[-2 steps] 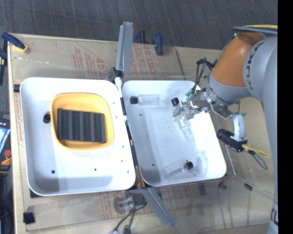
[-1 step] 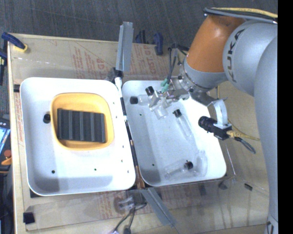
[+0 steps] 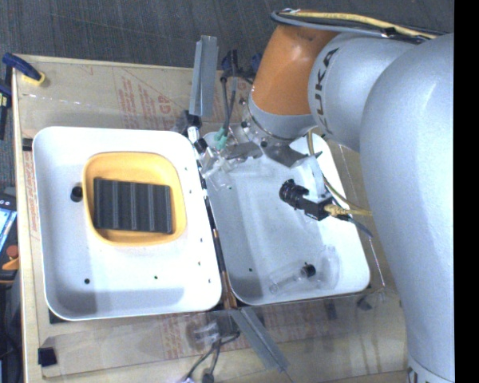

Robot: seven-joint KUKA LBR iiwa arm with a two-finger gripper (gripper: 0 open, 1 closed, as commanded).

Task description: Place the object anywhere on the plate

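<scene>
Grey arm (image 3: 399,134) above right bin (image 3: 247,238); yellow plate (image 3: 136,166) in left bin (image 3: 64,270).

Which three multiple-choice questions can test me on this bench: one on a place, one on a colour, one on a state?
1. Where is the plate?
A. in the left bin
B. on the bare bench
C. on the arm

2. What colour is the plate's rim?
A. blue
B. yellow
C. green

3. How is the clear object placed?
A. lying on the floor of the right bin
B. lying on the plate
C. standing on the bench edge

Answers:
1 A, the white left bin surrounds the plate.
2 B, the rim is yellow around a dark ridged centre.
3 A, it lies near the right bin's lower edge, apart from the plate.
</scene>
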